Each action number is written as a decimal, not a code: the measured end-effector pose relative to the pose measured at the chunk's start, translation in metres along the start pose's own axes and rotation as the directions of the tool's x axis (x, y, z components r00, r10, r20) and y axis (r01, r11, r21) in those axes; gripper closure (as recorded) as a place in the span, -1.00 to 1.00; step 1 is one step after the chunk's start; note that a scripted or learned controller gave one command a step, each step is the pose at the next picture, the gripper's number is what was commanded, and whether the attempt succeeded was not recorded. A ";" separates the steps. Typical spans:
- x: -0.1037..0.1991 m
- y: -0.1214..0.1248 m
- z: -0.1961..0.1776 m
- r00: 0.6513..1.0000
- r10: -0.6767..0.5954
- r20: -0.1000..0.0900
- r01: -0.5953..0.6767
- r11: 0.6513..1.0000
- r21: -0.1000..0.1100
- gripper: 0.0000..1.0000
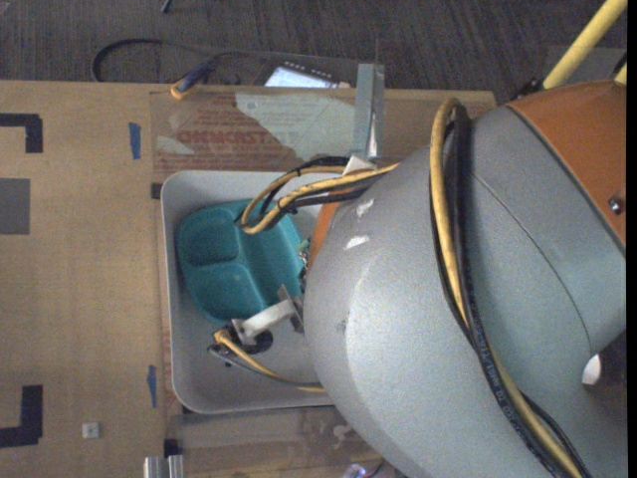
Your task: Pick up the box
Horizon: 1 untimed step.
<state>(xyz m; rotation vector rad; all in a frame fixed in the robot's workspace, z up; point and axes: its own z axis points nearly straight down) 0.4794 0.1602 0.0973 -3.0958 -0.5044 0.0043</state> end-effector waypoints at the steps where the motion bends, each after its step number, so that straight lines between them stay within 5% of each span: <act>1: 0.006 -0.019 -0.247 0.992 0.124 -0.004 -0.124 0.992 -0.006 1.00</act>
